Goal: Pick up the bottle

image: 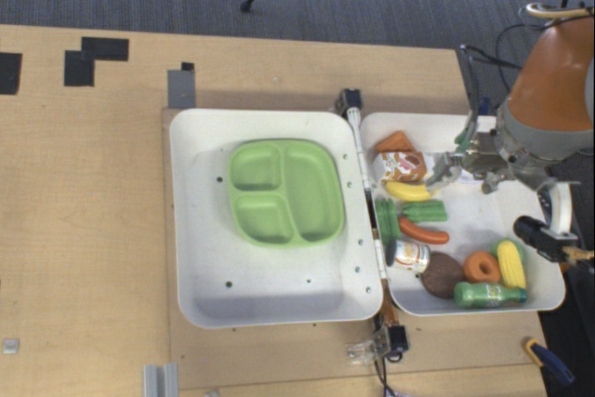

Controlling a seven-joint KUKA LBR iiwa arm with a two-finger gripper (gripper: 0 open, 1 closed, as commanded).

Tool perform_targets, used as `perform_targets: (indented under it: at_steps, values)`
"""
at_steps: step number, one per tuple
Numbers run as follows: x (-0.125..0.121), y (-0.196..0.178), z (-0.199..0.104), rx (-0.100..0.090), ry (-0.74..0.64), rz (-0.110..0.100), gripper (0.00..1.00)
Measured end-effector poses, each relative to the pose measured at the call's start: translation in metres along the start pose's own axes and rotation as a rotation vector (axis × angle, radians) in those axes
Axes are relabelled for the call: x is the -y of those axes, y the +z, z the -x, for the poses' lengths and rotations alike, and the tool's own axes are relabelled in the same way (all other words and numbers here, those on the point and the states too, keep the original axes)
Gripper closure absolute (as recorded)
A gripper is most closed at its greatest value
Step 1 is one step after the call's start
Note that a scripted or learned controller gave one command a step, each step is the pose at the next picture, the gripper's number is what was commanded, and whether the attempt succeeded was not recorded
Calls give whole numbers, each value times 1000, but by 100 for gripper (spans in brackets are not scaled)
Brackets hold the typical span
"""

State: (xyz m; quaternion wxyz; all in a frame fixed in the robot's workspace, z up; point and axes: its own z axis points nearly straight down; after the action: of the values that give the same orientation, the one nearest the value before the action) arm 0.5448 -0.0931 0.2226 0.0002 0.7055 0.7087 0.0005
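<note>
The green bottle (491,295) lies on its side along the right bin's (465,310) near edge. The end effector (446,170) hovers over the banana (409,191); whether it is clenched or released cannot be told.

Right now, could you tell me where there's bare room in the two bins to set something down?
The left bin has bare floor all around the green divided plate, widest along its near edge. The right bin is crowded down its left side and near edge, from the banana to the green bottle; only its middle, below the claw, is bare.
</note>
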Motion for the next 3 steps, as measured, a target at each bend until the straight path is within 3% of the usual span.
perform_targets:
  at_steps: [1, 2, 3]
  values:
    - [-1, -11, -1, 0, -3, 3, 100]
    - [57, 22, 29, 1, 110, 0, 100]
    - [58, -16, 71, 2, -117, 2, 100]
